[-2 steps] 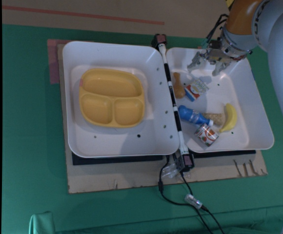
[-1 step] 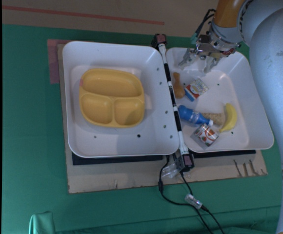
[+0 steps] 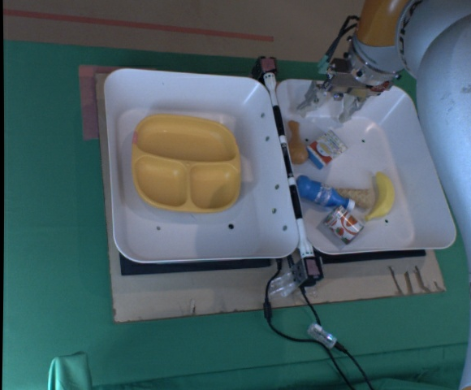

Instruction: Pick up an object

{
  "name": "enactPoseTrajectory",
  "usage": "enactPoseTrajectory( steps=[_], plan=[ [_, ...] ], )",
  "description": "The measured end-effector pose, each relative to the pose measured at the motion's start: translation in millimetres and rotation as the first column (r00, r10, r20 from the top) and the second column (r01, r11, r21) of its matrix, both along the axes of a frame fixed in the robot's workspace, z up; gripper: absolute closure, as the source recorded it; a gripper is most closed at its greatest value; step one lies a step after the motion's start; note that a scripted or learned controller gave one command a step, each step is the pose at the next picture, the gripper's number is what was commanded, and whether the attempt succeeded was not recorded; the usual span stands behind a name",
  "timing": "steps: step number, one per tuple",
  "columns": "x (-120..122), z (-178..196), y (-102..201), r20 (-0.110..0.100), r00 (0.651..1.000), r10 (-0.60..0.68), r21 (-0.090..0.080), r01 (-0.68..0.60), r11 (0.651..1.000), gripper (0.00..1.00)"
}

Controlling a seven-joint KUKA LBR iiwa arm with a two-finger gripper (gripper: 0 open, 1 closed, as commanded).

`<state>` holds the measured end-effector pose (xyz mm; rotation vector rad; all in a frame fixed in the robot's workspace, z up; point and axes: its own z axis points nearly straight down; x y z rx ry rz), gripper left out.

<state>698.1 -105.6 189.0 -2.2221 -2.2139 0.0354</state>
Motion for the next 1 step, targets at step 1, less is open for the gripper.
enactPoseTrajectory(
  steps=[1],
  plan=[
    [-0.2,-0.5,1.0,-0.001,1.000,-0.002,-0.002,0.002,1.000,0.00]
  ],
)
